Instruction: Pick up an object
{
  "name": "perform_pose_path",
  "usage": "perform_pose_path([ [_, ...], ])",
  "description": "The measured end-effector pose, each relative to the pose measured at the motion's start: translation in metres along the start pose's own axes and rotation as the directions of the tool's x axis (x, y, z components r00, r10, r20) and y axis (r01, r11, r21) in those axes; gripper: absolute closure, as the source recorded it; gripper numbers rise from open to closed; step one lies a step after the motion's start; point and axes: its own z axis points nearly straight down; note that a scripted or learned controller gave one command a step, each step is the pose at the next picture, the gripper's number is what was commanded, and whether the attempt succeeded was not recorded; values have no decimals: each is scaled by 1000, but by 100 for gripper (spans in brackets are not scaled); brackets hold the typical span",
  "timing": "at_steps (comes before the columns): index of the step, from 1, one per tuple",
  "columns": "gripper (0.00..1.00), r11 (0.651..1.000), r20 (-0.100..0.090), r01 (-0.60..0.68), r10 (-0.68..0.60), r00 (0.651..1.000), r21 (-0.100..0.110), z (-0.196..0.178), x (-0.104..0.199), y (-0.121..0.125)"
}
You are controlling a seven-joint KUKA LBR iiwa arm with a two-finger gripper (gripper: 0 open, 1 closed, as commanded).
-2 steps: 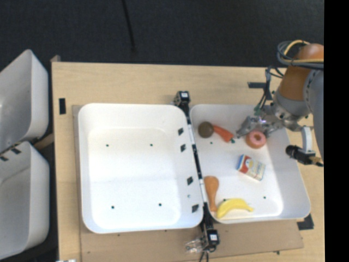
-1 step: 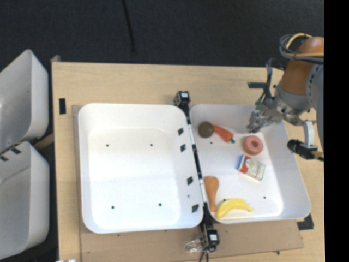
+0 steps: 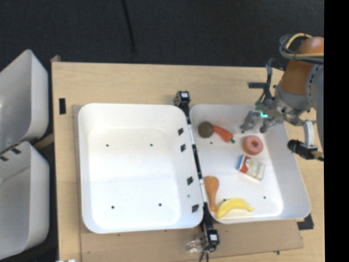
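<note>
White bins: two; yellow banana: one.

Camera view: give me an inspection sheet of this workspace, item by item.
Surface: wooden bench bearing two white bins; left bin, right bin.
Job's things, all in right bin: brown ball, carrot, pink ring, small box, orange drumstick-shaped toy, banana.
Clutter: nothing seen.
Grippers: pincer over the right bin's far side, nothing between its fingers.
Cables: yellow cable looping on the arm.
Surroundings: dark floor; white bins at left.
</note>
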Motion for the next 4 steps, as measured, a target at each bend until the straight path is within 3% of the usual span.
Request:
perform_pose_path([
  [1, 0, 1000, 1, 3, -3, 1000, -19, -176, 14, 34],
  [2, 0, 1000, -11, -3, 4, 1000, 18, 22, 1, 11],
  [3, 0, 1000, -4, -3, 3, 1000, 6, 11, 5, -25],
  [4, 0, 1000, -1, 2, -2, 1000, -14, -116, 20, -3],
])
